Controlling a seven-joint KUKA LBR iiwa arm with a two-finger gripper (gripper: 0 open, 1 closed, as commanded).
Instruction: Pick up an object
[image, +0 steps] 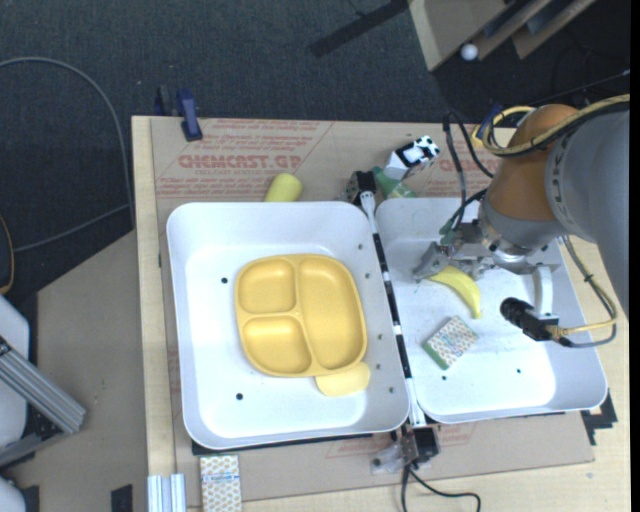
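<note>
right now the banana (462, 288) lies in the right bin (560, 385), toward its upper middle. the gripper (447, 256) is down just above the banana's upper end; whether its fingers are spread or touching the fruit, i cannot tell. below the banana sits a small green packet (451, 341). left of the banana, the other bin (200, 330) holds a yellow divided plate (300, 315).

One fixed camera looks down aslant on both bins (190, 300) (arm entering right).
</note>
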